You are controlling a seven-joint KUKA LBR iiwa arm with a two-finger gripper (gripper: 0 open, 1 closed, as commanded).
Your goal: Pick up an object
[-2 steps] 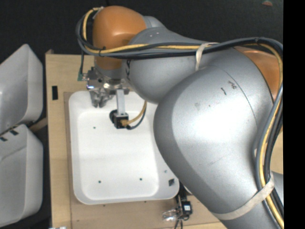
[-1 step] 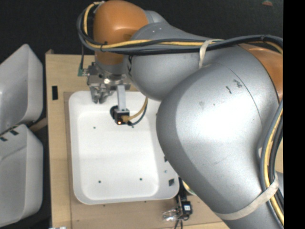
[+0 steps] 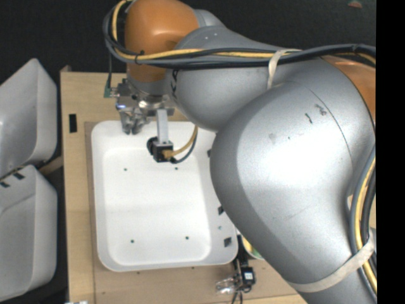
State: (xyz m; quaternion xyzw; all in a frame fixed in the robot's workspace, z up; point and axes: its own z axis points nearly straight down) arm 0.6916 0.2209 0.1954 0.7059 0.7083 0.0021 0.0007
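Note:
My gripper (image 3: 133,124) hangs below the orange wrist band, over the far left corner of the left white bin (image 3: 107,233). It is low, close to the bin's back wall. I see nothing held in it. The bin's white floor shows only a few small dark dots. The large grey arm (image 3: 297,170) reaches in from the right and hides nearly all of the right bin. A thin green sliver (image 3: 248,253) peeks out under the arm beside the left bin's near right corner; what it is I cannot tell.
The bins rest on a pale wooden bench (image 3: 77,189). Two white padded shapes (image 3: 22,170) stand off the bench at the left. A small metal clamp (image 3: 233,285) sits at the bench's front edge.

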